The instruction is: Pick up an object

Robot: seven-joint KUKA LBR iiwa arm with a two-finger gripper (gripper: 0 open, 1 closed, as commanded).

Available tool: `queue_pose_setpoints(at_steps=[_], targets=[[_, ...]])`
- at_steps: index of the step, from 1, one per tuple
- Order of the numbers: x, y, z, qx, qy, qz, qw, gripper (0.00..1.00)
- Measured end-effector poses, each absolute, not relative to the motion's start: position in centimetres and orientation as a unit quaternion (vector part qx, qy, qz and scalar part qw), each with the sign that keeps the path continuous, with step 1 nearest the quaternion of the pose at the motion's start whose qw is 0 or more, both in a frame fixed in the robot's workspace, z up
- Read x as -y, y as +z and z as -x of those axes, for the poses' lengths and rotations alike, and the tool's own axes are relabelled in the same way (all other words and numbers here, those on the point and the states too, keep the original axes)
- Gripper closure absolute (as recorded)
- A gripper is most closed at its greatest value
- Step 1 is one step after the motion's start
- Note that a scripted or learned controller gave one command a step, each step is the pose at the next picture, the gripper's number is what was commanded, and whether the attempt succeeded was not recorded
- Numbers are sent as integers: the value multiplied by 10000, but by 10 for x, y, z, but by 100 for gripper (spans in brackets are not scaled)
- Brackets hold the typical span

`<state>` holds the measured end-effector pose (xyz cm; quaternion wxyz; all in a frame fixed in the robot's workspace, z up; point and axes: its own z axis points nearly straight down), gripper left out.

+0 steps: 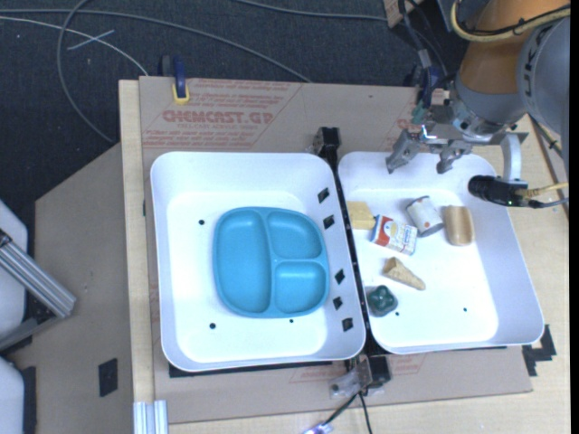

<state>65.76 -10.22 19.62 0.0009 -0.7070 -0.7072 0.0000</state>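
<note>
Two fingers of the gripper [425, 159] spread wide apart, gripping nothing, hang over the right bin's [507, 324] far rim, with the small can [421, 213] lying just below.

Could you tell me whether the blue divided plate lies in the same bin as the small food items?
No, the blue divided plate lies in the left bin, while the small food items lie in the right bin.

Two white bins: left bin [172, 242], right bin [507, 306]. One blue plate [270, 262], in left. Six small items in right: butter block [361, 215], carton [393, 234], can [422, 213], bread roll [458, 225], wedge [403, 274], green lump [381, 301].
</note>
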Motion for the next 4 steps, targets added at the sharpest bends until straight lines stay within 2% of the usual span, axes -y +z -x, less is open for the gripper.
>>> queue_pose_setpoints(at_steps=[1,2,3,4], targets=[[98,152,-663,7078,14,7064,21,0],[94,89,-660,7078,20,7064,29,0],[93,86,-660,7075,3,7067,5,0],[93,97,-661,7076,-5,7066,1,100]])
